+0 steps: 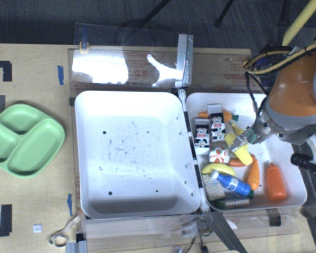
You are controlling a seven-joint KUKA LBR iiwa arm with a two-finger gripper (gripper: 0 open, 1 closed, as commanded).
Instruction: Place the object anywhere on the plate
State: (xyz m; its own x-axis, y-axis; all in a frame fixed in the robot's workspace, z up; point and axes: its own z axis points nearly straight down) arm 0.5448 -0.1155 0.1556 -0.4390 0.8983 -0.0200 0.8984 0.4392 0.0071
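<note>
Q. Nearest the lens, what should you note?

A. Blue bottle [233, 184], lying on its side at the 6 o'clock rim of the right bin [300, 195]. Just at its 11 o'clock lies a banana [219, 169]. At its 2 o'clock a carrot [254, 174] stands on end in the view, and an orange bottle [275, 183] lies at the carrot's 3 o'clock.

Q. Where is your tool?

A. Your gripper [251, 136] hangs over the middle of the right bin, and the arm [297, 96] enters from 3 o'clock. Yellow pieces [243, 154] lie right at the gripper, at its 7 o'clock. You cannot tell whether it is spread, pressed together or pinching anything; the view is too small and slanted there.

Q. And the object you must move?

A. You cannot tell which item is meant. All the loose items lie in the right bin; the cartons [202, 133] sit at the gripper's 9 o'clock, against the wall shared with the left bin [131, 141].

Q. Where is the plate?

A. Your plate [25, 139], green and divided into compartments, rests on the bench [31, 78] at 9 o'clock of the left bin, well apart from the gripper.
</note>
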